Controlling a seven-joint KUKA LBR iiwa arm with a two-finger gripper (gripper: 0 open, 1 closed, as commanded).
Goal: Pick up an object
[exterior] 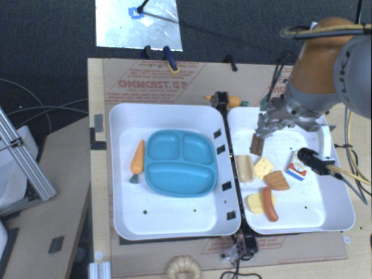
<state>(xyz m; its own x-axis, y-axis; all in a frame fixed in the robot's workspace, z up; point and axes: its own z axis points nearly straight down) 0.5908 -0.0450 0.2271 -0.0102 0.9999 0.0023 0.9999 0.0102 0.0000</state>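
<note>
My gripper (260,136) hangs over the upper left part of the right bin (334,214). A small brown block (256,145) sits tilted between its fingertips, and the fingers are shut on it. Just below lie a tan bread slice (244,167), a yellow cheese wedge (263,167) and a brown pastry piece (278,181). Nearer the front are a red sausage (269,204) and a pale yellow round piece (253,201). A small red, white and blue carton (297,170) lies to the right.
The left bin (125,214) holds a blue divided plate (179,162) and an orange carrot (137,157) to the plate's left. A black divider (231,156) runs between the bins. A yellow-orange item (232,102) lies behind the bins.
</note>
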